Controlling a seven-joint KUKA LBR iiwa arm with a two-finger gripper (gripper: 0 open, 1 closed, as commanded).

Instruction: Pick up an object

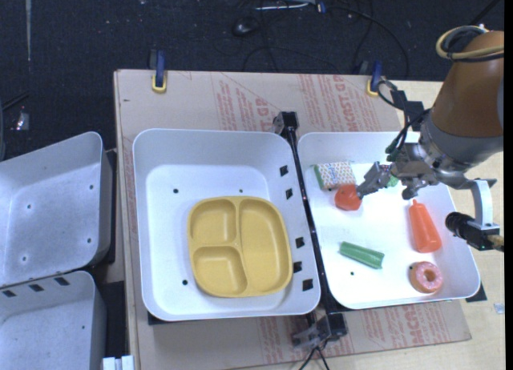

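1. Hovering over the right bin [461,276], the pincer [388,178] sits just beside a red round object [347,198]; whether it is open or closed cannot be told.
2. An orange carrot [424,227], green piece [361,255] and donut [425,277] lie nearby.
3. A yellow divided plate [239,246] fills the left bin [152,200].

Taking the orange carrot [425,227] as landmark: bare white floor of the right bin [401,280] lies open to its left, between it and the green stick [361,255] lower left. The donut [425,277] sits just below it, near the bin's corner. Up and left, the red ball [347,198] and patterned block [335,174] crowd the far wall, with the gripper [383,179] just beside them. Far left, a yellow tray [239,245] covers most of the left bin [160,200].
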